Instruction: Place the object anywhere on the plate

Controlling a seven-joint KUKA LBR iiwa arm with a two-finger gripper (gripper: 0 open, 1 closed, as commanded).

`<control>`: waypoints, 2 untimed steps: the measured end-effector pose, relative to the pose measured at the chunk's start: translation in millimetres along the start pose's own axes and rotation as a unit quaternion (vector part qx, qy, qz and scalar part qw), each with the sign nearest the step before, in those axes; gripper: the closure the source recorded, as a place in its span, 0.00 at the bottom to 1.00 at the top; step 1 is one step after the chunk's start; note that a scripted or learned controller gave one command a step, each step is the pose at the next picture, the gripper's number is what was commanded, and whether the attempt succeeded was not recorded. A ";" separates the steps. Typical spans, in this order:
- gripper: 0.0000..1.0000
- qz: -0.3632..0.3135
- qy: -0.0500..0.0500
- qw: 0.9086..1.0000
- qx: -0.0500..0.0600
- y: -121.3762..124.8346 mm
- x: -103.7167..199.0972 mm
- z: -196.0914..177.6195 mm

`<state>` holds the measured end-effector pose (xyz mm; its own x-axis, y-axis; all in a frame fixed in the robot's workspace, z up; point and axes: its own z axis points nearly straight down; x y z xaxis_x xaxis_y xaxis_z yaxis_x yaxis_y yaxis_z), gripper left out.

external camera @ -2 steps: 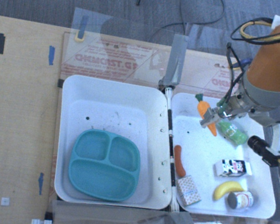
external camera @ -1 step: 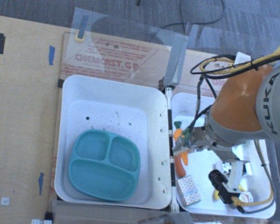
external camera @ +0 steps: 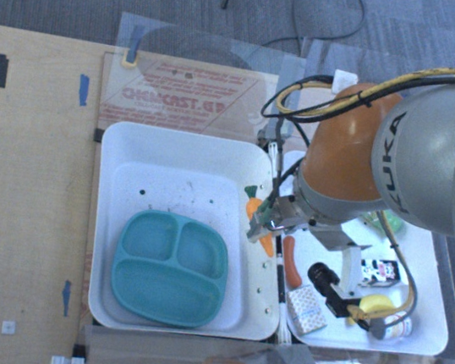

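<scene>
Tool [external camera: 260,223] over left bin's right rim | grip state cannot tell | plate [external camera: 169,269] bare

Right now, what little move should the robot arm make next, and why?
Probably slide the gripper leftward toward the teal divided plate. The gripper sits at the rim between the two bins with an orange carrot-like toy right at it, though whether it is truly held is unclear. The plate lies in the left bin, down and to the left.
</scene>
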<state>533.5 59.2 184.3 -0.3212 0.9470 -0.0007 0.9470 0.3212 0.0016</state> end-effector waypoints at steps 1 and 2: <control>1.00 -0.090 0.001 0.996 0.002 8.9 62.8 43.4; 0.00 -0.090 0.001 0.996 0.001 8.9 62.0 43.3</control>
